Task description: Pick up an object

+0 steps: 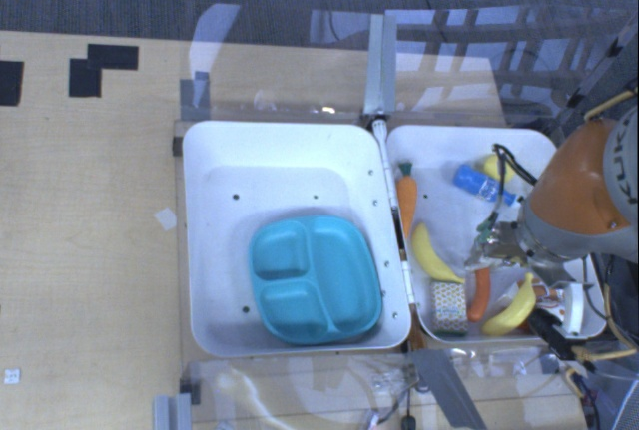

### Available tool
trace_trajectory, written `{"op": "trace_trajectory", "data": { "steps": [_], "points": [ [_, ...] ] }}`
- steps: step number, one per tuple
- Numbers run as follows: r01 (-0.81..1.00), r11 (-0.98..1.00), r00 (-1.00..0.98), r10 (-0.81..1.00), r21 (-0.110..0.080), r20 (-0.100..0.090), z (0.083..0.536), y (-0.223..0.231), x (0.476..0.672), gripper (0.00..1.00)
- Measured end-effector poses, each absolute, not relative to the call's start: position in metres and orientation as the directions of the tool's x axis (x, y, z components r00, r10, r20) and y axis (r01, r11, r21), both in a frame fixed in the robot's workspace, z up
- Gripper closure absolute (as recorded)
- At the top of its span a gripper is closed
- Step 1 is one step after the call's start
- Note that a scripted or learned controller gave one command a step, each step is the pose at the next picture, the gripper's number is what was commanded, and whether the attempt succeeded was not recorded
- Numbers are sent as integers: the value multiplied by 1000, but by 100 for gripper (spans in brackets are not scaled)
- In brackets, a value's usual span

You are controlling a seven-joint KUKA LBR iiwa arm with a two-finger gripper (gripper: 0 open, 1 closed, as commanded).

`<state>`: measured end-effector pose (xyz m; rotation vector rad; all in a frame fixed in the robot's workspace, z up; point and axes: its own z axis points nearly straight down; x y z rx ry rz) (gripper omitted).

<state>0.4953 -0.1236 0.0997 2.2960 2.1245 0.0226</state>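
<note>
Down in the right bin [544, 144], a shallow white plastic tray with rounded corners, the gripper [489, 253] hangs low over the middle of the floor, toward the near wall. Its dark fingers stand just above the top end of an orange-red sausage-shaped toy [480, 293]. Whether they are spread or pressed together cannot be told, and nothing is seen pinched between them. That toy is smooth and stubby, with its long axis running from the far wall toward the near wall.

Just beside it on the left lies a curved yellow banana [431, 255], its long axis slanting from the bin's middle toward the near wall. A second banana [511, 311] curls along the near right part of the bin, touching or nearly touching the sausage toy. A small speckled rectangular block [449, 305] rests at the near left corner. A slim orange carrot [406, 202] with a green top lies along the left wall, tip toward the near wall. A blue bottle-like piece [475, 183] sits near the far wall.

The left bin [215, 218] carries a glossy teal divided plate [315, 278] with three compartments, toward its near right corner.
</note>
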Motion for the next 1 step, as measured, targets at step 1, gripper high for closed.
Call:
{"op": "trace_trajectory", "data": {
  "steps": [1],
  "points": [
    [999, 32, -32, 999, 4, 0, 200, -73, 489, 100]
  ]
}}
